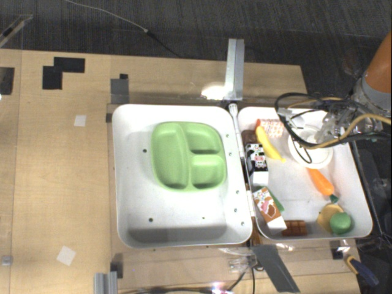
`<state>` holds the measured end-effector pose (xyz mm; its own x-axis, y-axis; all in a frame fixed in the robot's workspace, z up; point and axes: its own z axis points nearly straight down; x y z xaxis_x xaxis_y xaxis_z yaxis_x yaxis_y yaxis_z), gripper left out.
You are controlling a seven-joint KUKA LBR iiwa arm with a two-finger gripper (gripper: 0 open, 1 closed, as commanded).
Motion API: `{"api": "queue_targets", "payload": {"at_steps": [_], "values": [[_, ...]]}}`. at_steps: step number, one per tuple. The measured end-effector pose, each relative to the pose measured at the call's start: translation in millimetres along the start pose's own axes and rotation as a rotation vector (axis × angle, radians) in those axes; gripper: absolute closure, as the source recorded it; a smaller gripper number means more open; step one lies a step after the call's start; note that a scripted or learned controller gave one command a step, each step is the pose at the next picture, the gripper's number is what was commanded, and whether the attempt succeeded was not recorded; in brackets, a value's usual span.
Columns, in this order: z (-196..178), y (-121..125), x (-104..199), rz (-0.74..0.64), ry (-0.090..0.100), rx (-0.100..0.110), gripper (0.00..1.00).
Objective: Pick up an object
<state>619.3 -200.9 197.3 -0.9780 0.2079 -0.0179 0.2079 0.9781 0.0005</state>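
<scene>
The right bin [361, 192] holds several small things: a yellow banana [268, 143], a white round dish [313, 149], an orange carrot [321, 182], a green ball [340, 223] beside a tan fruit [329, 212], a printed carton [268, 203], a brown bar [297, 228] and a black-and-white box [257, 157]. My gripper [332, 126] hangs over the bin's back right, above the white dish, wrapped in loops of black and yellow cable. Nothing shows in its grasp.
A green divided plate [187, 155] lies in the left bin [131, 213]. A metal post [235, 69] stands behind the wall between the bins. The wooden bench [55, 182] stretches out to the left.
</scene>
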Motion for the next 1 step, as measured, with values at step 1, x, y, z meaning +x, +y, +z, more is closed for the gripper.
{"api": "queue_targets", "payload": {"at_steps": [1], "values": [[-12.0, 118.7, 6.2, 0.022, 0.007, -0.006, 1.0]]}}
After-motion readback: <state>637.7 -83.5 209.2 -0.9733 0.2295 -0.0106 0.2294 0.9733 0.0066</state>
